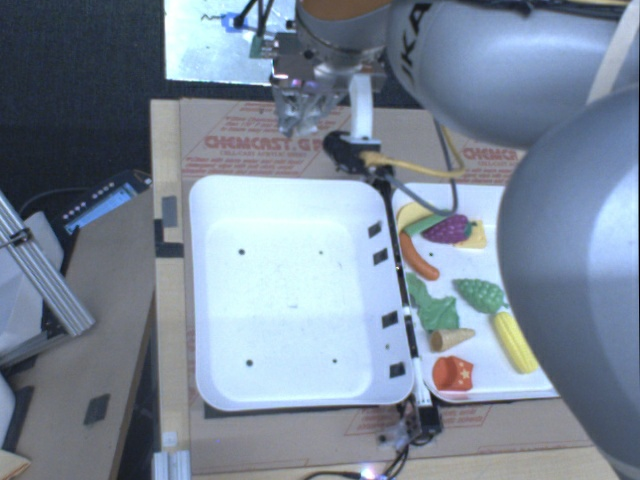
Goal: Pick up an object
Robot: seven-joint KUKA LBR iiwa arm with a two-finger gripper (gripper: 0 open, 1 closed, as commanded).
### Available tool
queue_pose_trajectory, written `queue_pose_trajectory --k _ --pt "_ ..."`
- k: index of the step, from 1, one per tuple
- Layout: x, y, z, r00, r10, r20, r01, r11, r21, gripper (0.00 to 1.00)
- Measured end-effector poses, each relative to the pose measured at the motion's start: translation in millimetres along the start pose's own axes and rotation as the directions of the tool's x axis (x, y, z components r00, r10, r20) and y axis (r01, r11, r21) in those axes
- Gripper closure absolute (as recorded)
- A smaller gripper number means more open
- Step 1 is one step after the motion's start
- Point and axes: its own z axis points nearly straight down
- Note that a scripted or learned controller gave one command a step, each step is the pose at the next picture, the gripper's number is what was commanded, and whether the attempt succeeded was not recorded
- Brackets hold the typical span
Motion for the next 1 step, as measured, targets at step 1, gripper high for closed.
queue_pose_trajectory --k 1 --pt "21.1 -1.8 -194.9 1.0 -0.008 -0.01 0.007 1.0 -0.026 1.0"
